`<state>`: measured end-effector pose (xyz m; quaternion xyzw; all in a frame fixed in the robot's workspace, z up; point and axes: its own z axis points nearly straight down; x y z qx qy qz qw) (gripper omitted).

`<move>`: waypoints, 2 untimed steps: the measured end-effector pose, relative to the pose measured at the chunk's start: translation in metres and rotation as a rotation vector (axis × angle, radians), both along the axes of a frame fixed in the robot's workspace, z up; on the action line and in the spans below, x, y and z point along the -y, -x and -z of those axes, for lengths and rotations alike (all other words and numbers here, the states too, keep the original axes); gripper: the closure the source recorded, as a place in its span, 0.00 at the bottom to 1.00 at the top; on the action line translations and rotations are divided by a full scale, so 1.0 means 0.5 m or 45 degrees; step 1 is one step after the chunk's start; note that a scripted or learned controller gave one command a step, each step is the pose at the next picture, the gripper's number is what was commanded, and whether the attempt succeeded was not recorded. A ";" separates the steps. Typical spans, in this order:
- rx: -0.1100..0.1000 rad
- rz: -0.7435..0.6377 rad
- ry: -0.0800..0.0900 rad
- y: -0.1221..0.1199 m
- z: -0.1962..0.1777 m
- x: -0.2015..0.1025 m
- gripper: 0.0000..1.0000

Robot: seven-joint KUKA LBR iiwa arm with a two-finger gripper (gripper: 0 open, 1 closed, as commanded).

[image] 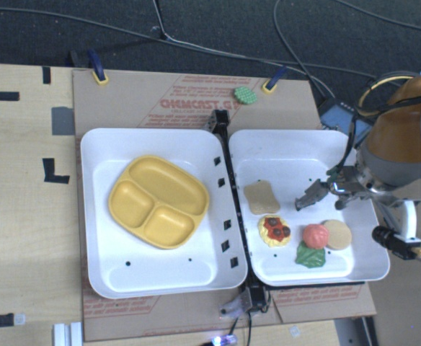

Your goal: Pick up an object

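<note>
The claw (pixel 324 195), fingers spread apart and empty, hovered at 12 o'clock of the toy tomato (pixel 315 235) in the right bin (pixel 282 146).

We see an evenly and brightly lit scene, light falling from above. The two shallow white plastic bins (pixel 95 193) are near overexposed, their walls washed pale. Beside them, the yellow three-compartment plastic tray (pixel 158 200) casts only a faint, soft shadow. Focus is mildly soft overall, with fine grain over the dark carpet (pixel 196 6) beyond the bins.
</note>
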<state>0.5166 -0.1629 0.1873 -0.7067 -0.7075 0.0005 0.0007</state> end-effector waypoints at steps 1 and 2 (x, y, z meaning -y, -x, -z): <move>-0.006 -0.001 -0.001 -0.014 0.109 -0.015 0.00; 0.013 0.004 0.004 -0.020 0.202 -0.014 0.00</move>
